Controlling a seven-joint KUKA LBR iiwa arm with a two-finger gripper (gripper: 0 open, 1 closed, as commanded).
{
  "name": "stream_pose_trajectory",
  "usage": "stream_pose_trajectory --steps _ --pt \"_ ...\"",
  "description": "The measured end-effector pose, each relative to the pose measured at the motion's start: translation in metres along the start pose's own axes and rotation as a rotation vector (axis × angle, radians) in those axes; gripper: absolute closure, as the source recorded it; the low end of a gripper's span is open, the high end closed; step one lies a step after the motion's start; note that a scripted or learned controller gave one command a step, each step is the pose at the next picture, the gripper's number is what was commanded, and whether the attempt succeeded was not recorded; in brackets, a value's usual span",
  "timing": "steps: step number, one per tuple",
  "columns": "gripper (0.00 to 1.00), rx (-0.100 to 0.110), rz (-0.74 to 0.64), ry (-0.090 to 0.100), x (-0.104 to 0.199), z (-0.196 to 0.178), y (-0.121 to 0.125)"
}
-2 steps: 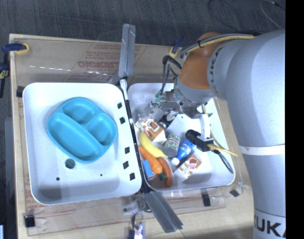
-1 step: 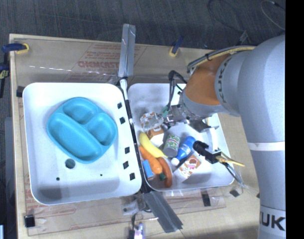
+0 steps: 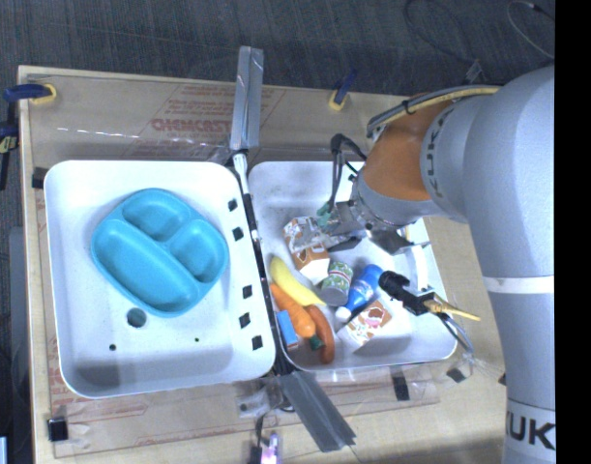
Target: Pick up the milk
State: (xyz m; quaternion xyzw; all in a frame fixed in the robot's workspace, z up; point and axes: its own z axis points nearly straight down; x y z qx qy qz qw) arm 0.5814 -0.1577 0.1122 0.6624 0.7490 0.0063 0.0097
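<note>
Milk (image 3: 307,240) partly under gripper (image 3: 336,222)

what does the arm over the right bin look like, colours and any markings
The arm is a thick, rounded grey casing with an orange band above the wrist. Thin black cables loop beside the wrist. White letters "UK" mark a dark patch low on the base. The gripper is dark metal.
</note>
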Motion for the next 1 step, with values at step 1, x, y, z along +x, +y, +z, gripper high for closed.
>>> stream_pose_trajectory --steps 1 --pt "1.00 0.024 -0.052 -0.002 0.0829 -0.0788 0.0885"
